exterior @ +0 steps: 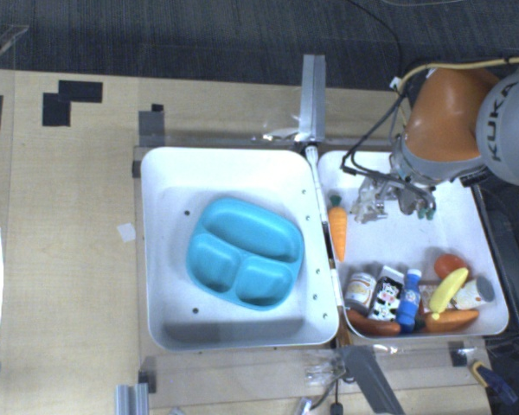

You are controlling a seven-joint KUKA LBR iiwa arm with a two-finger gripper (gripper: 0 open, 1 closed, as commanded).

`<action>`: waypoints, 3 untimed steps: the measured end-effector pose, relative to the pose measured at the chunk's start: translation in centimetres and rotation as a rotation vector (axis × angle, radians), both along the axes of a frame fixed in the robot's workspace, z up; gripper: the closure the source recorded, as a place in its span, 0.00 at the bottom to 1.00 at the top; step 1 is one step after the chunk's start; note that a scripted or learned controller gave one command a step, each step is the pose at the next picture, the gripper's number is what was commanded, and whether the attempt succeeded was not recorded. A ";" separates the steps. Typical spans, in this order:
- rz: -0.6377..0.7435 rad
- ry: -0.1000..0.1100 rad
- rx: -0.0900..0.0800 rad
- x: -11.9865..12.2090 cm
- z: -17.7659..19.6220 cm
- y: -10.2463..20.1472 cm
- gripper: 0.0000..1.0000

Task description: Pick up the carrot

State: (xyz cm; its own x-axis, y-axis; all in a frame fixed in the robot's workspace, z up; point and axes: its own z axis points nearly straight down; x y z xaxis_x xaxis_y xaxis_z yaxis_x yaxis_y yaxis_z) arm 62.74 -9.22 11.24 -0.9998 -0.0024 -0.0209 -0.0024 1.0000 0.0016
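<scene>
One word, "KUKA", reads on the grey arm (502, 128); the tapered orange carrot (337, 229) lies against the right white bin's (489, 258) left wall, at eight o'clock from the jaws (394, 201); whether they are apart I cannot tell.

Counter (60, 258): pale wood surface, black markings at upper left of the frame. Bearing two shallow white bins side by side, left bin (160, 258) at centre, right bin (489, 262) at right.
</scene>
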 end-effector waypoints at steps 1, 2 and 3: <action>0.153 0.007 -0.002 4.4 7.6 6.4 1.00; 0.316 0.006 -0.005 4.4 12.5 5.2 1.00; 0.432 0.011 -0.006 -2.5 10.9 7.0 1.00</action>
